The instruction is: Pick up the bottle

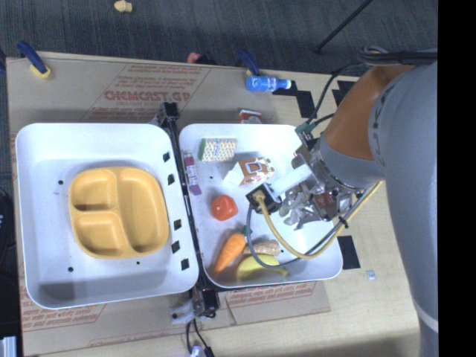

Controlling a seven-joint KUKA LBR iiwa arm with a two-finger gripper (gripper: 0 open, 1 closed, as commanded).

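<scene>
Here the pincer [297, 208] hangs over the right bin [325, 268]; whether it is spread, I cannot tell. The blue bottle [265, 84] lies on the far worktop [372, 303].

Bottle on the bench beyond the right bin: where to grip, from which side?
Probably mid-body on the blue bottle, coming from above and closing across its width. It lies on its side, long axis left-right in view, outside the right bin.
</scene>
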